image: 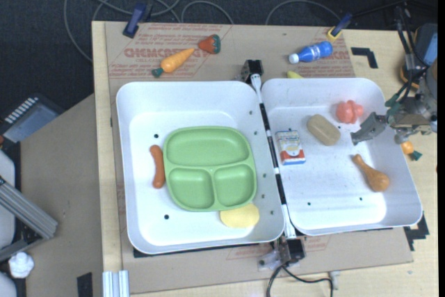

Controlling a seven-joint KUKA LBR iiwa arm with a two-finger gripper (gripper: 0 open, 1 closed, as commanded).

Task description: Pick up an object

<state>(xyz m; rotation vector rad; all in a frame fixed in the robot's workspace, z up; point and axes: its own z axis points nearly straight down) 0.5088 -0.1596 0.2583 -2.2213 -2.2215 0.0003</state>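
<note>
Hovering at the right bin (400, 215) edge: gripper (370, 129), grip state indiscernible, nearest the pink toy (348, 110) and bread roll (323, 129), likely candidates for picking.

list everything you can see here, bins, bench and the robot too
bins: 2, white, side by side on the bench
divided plate: 1, green, middle of the left bin
sausage: 1, orange-red, left bin, left of the plate
yellow disc: 1, yellow, left bin, at the plate's near edge
small carton: 1, white with red and blue, right bin, near the divider
bread roll: 1, tan, right bin, centre
pink item: 1, pink-red, right bin, far side
drumstick: 1, orange-brown, right bin, near side
carrot: 1, orange, bench beyond the left bin
strawberry: 1, red with green, right of the carrot
bottle: 1, blue and white, bench beyond the right bin
gripper: 1, grey, over the right bin's right side
</note>
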